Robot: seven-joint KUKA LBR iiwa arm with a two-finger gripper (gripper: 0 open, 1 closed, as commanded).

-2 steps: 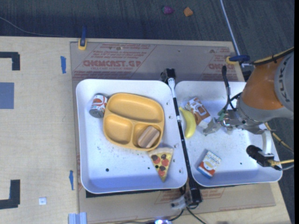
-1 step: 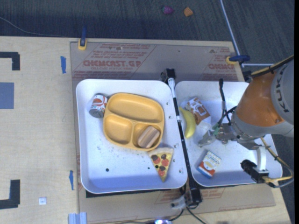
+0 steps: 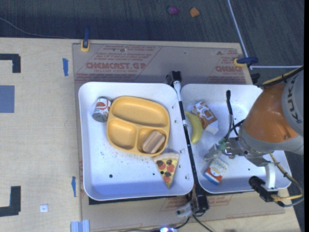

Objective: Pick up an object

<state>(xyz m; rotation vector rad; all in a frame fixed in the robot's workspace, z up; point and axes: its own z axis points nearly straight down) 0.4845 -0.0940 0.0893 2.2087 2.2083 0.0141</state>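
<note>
My gripper (image 3: pixel 216 153) hangs low in the right bin (image 3: pixel 251 178), on the grey arm with its orange band (image 3: pixel 273 117) reaching in from the right. Just below its tip lies a small white carton (image 3: pixel 215 170) with orange and blue print, close to it or touching it. A yellow banana (image 3: pixel 194 127) lies to the upper left of the gripper, along the bin's left wall. Beside the banana sits a brown and white snack packet (image 3: pixel 205 114). Nothing can be seen held in the gripper.
The left bin (image 3: pixel 91 178) holds a yellow divided plate (image 3: pixel 137 112) with a bread roll (image 3: pixel 153 141) in one compartment. A crushed can (image 3: pixel 101 109) lies at the plate's left, and a pizza slice (image 3: pixel 167 168) near the bin's front right corner.
</note>
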